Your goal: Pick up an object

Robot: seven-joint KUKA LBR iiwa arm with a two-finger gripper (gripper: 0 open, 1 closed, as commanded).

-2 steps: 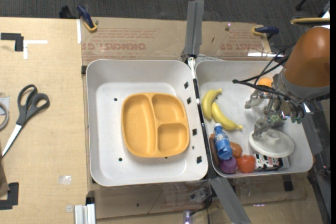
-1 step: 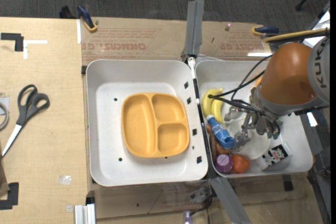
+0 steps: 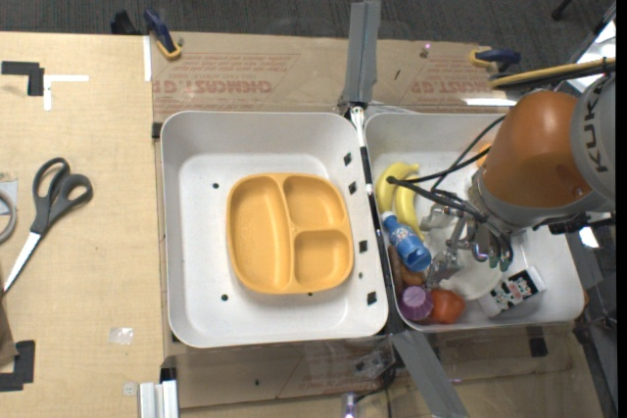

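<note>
My gripper [image 3: 465, 257] hangs low inside the right bin [image 3: 554, 312], under the arm's orange band [image 3: 537, 152]. Just left of it lie a blue bottle [image 3: 407, 243] and a yellow banana [image 3: 400, 187]. A purple cup [image 3: 415, 302] and a red-orange round object [image 3: 449, 306] sit at the bin's front, just below the gripper. To the gripper's lower right lies a small black and white item [image 3: 515, 289]. Nothing visibly sits in the gripper. The arm hides the bin's back right part.
The left bin [image 3: 186, 210] holds a yellow divided plate [image 3: 291, 232]. Scissors [image 3: 47, 203] lie on the wooden bench at far left. Blue clamps [image 3: 162, 32] hold the cardboard behind the bins. A grey divider bar [image 3: 362, 54] runs between the bins.
</note>
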